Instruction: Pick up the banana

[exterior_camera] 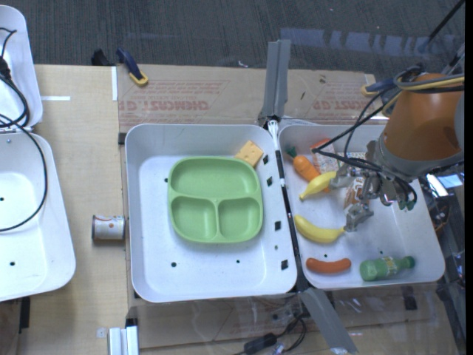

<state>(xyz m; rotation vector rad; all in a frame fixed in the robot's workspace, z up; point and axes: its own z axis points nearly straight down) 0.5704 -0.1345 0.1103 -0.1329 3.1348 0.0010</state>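
Two white bins sat side by side on the bench, and the gripper hung over the right bin, its arm reaching in from the right with the orange band above the wrist.

Far to the left of the jaws, outside the bins, a small metal can lay on its side on the wooden bench top. Nearer, but well to the jaws' left, the left bin held a green divided plate, with a tan block just beyond the plate's far right corner.

In the right bin, a carrot lay up and to the left of the jaws, and a small yellow piece sat just below the carrot, nearer to them. The banana lay flat on the bin floor just to the left of the jaws and a little lower, its right tip close beside the fingertips; whether metal touched it could not be told. Nothing showed between the fingers, and whether they stood apart or together could not be made out. Below the jaws lay a red sausage, and down to their right a green bottle rested on its side.
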